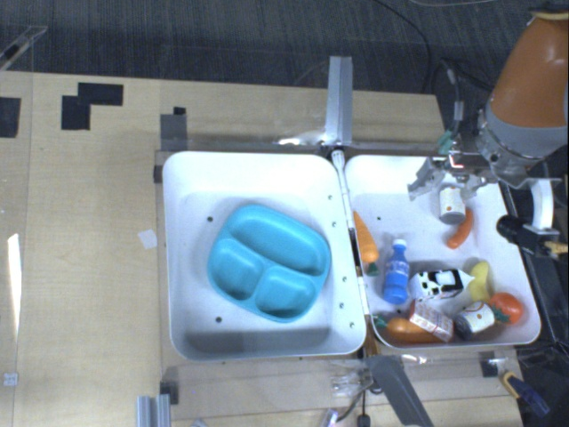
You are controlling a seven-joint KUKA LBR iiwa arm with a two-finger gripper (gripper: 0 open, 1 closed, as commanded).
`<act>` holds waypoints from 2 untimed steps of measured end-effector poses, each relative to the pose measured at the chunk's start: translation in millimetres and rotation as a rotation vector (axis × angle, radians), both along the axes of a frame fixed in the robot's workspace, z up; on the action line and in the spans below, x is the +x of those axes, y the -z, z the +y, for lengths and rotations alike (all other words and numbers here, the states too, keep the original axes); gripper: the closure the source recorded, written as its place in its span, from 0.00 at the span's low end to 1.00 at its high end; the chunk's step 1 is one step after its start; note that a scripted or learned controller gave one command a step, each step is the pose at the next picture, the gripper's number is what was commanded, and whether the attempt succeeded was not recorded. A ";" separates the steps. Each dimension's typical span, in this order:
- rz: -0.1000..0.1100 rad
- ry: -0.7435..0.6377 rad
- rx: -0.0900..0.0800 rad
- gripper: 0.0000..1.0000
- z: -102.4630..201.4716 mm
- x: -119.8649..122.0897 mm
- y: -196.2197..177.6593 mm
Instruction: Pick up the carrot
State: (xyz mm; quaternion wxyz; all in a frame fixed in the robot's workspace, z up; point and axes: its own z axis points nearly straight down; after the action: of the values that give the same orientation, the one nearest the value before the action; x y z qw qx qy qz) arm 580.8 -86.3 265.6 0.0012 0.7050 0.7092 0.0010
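The carrot (364,238) is a slim orange piece with a greenish end. It lies along the left wall of the right bin (391,178), near the divider. My gripper (447,178) hangs over the back of that bin, well to the right of the carrot and apart from it. Just below the gripper is a small white and brown cylinder (452,205), and I cannot make out whether it is between the fingers. A curved orange-red piece (460,229) lies right below that.
A blue bottle (396,274), a black and white cow toy (441,283), a yellow piece (480,278) and several other toy foods crowd the right bin's front. The left bin (187,238) holds a blue compartment plate (267,261).
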 end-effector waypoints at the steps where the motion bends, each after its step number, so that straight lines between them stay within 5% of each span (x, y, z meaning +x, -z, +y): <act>1: 0.001 0.117 0.001 0.00 80.5 -19.4 81.7; 2: -0.049 0.067 0.022 0.00 63.0 2.9 106.2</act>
State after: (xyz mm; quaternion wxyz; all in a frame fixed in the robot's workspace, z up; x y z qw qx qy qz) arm 583.6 -23.3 159.3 0.0109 0.7281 0.6849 0.0259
